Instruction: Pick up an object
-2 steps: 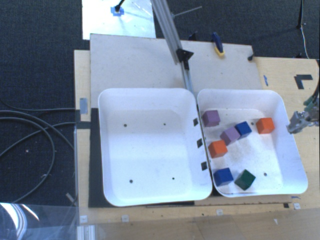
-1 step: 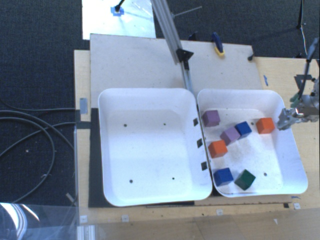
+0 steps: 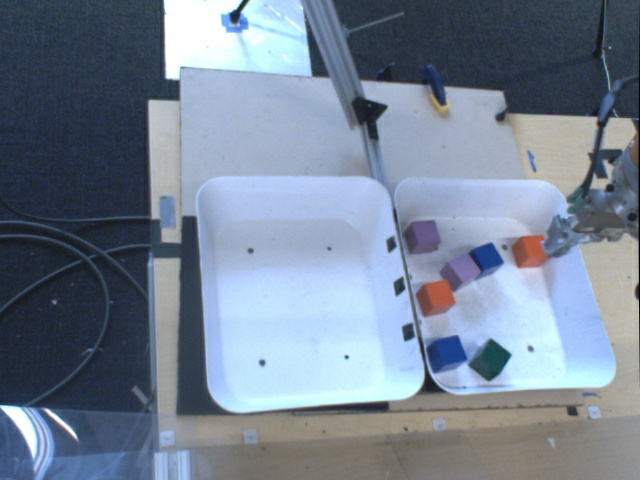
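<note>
Reaching in over the right bin (image 3: 590,313), we find our gripper (image 3: 556,238) just right of an orange cube (image 3: 529,252) by that bin's far right wall, though whether it grips we cannot tell.

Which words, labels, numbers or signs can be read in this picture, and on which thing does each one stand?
None can be read. The blocks, such as the orange block beside the gripper, have plain faces. The small grey tag at the bench's edge is too blurred to read.
</note>
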Robot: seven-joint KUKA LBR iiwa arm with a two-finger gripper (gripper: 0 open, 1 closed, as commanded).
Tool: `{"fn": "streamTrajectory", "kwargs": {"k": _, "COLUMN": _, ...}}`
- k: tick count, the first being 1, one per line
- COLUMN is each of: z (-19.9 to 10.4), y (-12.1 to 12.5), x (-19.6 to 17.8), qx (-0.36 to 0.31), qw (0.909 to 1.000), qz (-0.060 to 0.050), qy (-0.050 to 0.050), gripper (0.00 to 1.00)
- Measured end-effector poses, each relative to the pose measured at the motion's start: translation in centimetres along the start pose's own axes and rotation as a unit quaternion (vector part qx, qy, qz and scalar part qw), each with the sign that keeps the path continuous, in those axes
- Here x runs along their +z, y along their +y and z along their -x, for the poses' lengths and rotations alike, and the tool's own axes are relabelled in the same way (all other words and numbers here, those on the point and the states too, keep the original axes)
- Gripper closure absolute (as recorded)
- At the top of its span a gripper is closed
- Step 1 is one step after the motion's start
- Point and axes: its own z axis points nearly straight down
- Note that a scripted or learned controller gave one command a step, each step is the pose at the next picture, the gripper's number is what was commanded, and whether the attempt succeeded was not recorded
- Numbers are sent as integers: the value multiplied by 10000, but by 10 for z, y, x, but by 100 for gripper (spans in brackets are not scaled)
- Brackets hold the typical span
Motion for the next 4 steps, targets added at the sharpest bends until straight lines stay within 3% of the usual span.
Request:
{"fn": "streamTrajectory", "kwargs": {"k": 1, "z": -5, "y": 27, "x": 6, "qx": -12, "qw": 10000, "qz": 16, "qy": -3, "gripper": 100}}
{"fn": "streamTrajectory", "kwargs": {"k": 2, "z": -2, "y": 86, "x": 9, "qx": -21, "qw": 10000, "qz": 28, "qy": -5, "gripper": 100}}
{"fn": "streamTrajectory", "kwargs": {"k": 3, "z": -1, "y": 84, "x": 9, "qx": -9, "qw": 10000, "qz": 13, "qy": -4, "gripper": 0}}
{"fn": "streamTrajectory", "kwargs": {"k": 4, "z": -1, "y": 84, "x": 9, "qx": -10, "qw": 10000, "qz": 11, "qy": -4, "gripper": 0}}
